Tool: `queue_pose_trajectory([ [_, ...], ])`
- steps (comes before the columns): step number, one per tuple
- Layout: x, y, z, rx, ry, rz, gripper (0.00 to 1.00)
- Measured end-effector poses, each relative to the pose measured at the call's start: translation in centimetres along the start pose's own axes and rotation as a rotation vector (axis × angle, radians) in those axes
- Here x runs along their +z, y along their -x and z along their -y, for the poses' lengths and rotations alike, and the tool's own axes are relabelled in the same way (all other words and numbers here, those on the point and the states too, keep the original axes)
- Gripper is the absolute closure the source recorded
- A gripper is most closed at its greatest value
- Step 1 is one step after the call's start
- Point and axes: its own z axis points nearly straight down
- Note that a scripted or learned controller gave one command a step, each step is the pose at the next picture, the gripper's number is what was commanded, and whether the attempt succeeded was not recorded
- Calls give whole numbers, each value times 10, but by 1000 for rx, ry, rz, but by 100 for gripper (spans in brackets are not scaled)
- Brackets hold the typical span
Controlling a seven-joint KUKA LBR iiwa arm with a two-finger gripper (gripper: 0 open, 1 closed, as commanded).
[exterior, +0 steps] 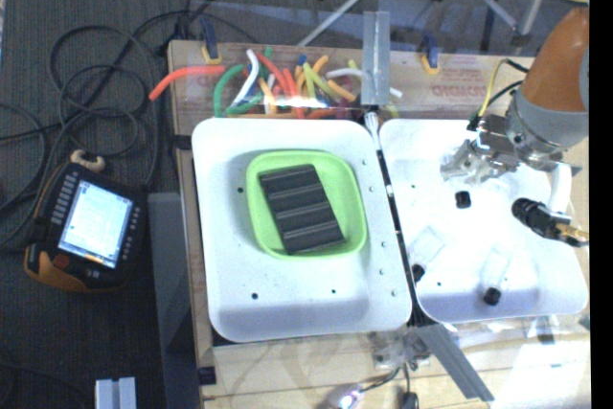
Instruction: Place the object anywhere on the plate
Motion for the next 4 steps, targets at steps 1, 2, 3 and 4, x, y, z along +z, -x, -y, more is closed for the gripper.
queue_pose_trajectory([
  [1,0,0,0,0,0,0,0],
  [2,-27,26,45,33,0,-1,0],
  [3,-105,38,53,-4,3,1,0],
  [4,-133,47,81,43,3,0,0],
])
